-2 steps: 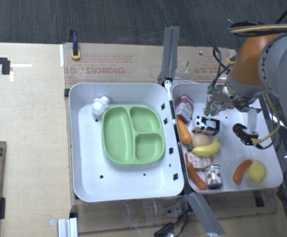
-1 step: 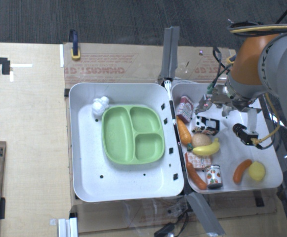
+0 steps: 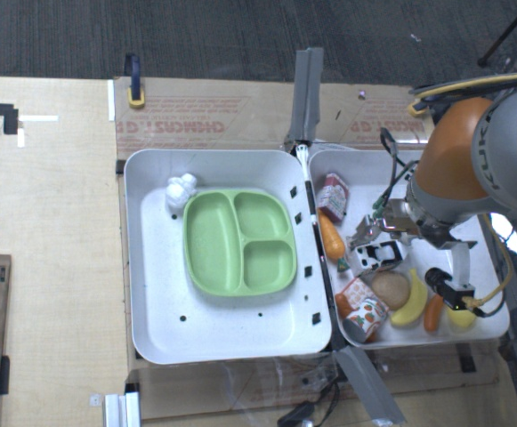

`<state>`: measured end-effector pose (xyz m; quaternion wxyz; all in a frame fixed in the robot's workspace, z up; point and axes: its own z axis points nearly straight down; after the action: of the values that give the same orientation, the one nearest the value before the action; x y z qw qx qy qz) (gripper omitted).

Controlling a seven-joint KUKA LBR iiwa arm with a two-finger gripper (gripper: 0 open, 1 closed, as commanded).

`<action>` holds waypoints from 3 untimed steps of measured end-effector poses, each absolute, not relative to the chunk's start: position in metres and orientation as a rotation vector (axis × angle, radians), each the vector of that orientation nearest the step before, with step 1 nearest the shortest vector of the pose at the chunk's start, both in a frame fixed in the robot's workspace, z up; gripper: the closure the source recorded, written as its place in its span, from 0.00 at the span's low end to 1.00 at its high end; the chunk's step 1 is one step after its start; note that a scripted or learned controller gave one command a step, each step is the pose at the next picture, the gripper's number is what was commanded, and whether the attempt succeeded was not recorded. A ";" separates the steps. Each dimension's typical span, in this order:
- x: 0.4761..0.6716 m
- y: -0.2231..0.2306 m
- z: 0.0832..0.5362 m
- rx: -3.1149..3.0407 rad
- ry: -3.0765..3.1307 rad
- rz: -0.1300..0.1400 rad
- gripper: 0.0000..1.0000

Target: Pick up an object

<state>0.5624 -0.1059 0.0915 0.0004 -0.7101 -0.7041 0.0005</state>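
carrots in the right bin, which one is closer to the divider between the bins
The carrot lying right beside the divider, below the red packet. The other carrot sits far across the bin, right of the banana.

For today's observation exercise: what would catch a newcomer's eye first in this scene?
Probably the green divided plate, lying alone with a small white object in the left bin. Next, the grey arm's orange band above the right bin, which is crowded with toy food: a banana, carrot and potato.
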 end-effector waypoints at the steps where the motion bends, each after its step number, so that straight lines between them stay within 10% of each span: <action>1: 0.562 -0.107 0.100 -2.235 -2.205 0.002 1.00; 2: 0.572 -0.134 0.091 -2.191 -2.251 0.002 1.00; 3: 0.572 -0.134 0.091 -2.191 -2.251 0.002 0.00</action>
<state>0.5721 -0.1341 0.0914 0.0001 -0.6974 -0.7167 0.0005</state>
